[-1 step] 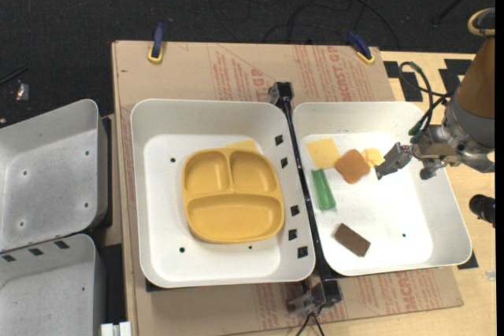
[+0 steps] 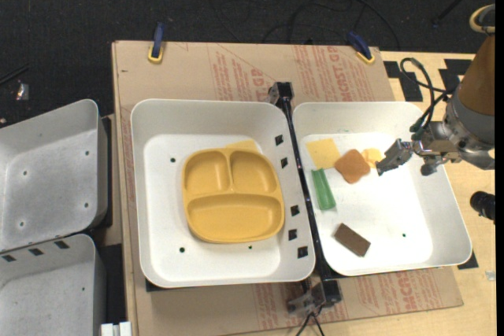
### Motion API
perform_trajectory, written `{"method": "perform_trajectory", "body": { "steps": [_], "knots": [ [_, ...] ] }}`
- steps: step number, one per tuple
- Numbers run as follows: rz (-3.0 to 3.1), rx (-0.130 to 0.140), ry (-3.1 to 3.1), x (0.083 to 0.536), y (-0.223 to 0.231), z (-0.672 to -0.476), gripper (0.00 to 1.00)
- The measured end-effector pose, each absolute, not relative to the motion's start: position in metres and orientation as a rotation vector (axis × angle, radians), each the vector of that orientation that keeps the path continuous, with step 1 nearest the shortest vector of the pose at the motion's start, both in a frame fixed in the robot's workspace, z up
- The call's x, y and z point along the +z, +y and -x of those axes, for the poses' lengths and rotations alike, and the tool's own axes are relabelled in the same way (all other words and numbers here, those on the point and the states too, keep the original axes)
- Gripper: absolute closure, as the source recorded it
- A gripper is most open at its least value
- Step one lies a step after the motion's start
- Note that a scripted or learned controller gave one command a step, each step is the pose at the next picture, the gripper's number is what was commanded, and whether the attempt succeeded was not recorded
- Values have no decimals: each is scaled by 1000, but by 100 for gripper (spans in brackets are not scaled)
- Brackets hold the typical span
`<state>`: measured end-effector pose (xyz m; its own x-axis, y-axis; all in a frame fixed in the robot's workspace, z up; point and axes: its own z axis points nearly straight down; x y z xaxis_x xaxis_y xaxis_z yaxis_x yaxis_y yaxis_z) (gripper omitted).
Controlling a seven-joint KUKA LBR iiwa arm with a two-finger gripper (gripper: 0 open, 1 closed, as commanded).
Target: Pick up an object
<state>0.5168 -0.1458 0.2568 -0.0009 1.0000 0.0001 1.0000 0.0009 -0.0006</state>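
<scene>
Just right of the orange block [image 2: 352,166] (right bin [image 2: 441,248]), end effector [image 2: 391,160].

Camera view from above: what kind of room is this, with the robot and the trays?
Probably a robot lab. A robot arm reaches over two white bins on clamped cardboard, and loose cables lie on the dark floor.

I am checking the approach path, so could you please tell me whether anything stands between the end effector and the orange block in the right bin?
Nothing visible does. The end effector is just to the right of the orange block in the right bin, and the small yellow piece sits beside the gap, by the block's upper right edge.
</scene>
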Motion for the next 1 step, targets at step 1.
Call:
{"method": "perform_trajectory", "body": {
  "steps": [1],
  "knots": [
    [2220,4,-2218,211,-145,-523,0]
  ]
}}
